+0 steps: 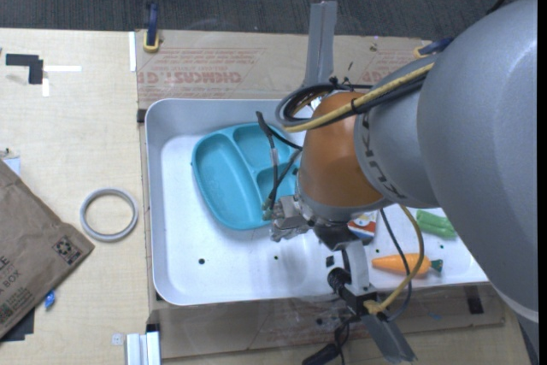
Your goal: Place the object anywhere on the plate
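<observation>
A blue divided plate [229, 177] lies in the left half of the white bin [171, 209]. The arm's orange band and grey body cover the plate's right side. My gripper [287, 228] points down at the plate's lower right edge, mostly hidden under the wrist. An orange toy carrot [404, 263] lies on the bin floor to the right of the gripper. A green object [436, 224] rests above the carrot, and a small red and white item [364, 226] peeks out beside the wrist.
A roll of tape [108, 213] and a brown cardboard box [30, 256] sit on the wooden bench left of the bin. A cardboard sheet [231, 64] lies behind the bin. Cables [376, 303] hang from the arm over the bin's front rim.
</observation>
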Motion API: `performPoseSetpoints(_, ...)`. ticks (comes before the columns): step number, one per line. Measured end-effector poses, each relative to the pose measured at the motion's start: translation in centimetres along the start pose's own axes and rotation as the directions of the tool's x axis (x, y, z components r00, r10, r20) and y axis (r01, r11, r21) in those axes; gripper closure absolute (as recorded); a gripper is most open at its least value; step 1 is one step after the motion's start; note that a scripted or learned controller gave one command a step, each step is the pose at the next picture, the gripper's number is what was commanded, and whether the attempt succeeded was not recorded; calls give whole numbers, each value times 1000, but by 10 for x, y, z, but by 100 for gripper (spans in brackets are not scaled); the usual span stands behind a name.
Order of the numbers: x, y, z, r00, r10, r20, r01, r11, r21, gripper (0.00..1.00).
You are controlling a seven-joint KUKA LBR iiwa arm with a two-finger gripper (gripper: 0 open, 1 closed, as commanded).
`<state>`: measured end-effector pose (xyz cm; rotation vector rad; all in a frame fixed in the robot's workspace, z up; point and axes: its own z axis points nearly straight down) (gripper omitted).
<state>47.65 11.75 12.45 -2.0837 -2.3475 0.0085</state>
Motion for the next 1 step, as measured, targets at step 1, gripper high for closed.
performPoseSetpoints(1, 31, 73, -80, 993, -119, 1, 119, 993, -4, 100)
